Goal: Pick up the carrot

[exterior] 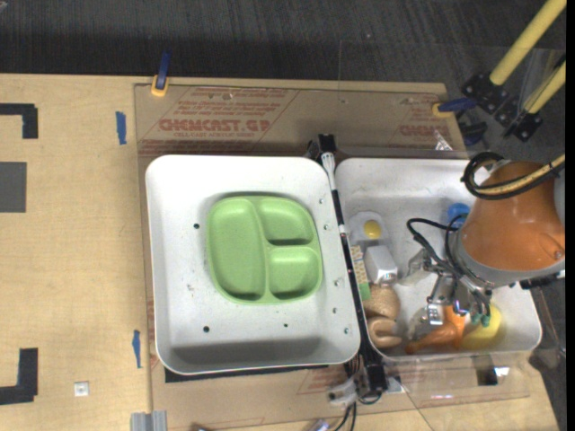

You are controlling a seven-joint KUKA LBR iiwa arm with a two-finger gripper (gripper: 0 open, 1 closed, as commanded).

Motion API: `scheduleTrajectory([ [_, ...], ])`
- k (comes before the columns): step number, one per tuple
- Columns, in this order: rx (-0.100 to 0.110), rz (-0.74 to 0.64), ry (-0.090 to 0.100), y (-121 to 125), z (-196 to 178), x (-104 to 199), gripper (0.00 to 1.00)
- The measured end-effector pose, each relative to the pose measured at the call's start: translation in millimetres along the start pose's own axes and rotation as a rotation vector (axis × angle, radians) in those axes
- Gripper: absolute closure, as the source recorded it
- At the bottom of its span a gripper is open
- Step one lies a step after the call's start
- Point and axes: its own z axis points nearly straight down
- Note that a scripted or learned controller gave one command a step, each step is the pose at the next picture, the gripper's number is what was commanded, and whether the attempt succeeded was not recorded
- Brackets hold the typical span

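The carrot (438, 336) is a short orange piece lying near the front wall of the right bin (404, 180). My gripper (446, 311) hangs low in that bin, directly over the carrot and touching or nearly touching it. The grey arm with its orange band (514, 230) covers the bin's right part. The gripper body hides the top of the carrot.
Beside the carrot lie a yellow item (490, 327) on the right and two tan bread-like pieces (384, 316) on the left. Further back are a silver item (381, 263), a small yellow piece (369, 230) and a blue item (458, 214). The left bin (180, 241) holds a green divided plate (263, 247).
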Motion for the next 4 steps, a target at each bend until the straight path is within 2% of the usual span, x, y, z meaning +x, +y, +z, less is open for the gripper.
scheduleTrajectory([
  [1,-0.004,-0.399,-0.008,-23,0,-5,0.0],
  [2,-0.005,-0.391,-0.027,-21,-13,-10,1.0],
  [3,-0.006,-0.392,-0.026,-20,-12,-10,0.0],
  [4,-0.005,-0.386,-0.039,-19,-23,-13,1.0],
])
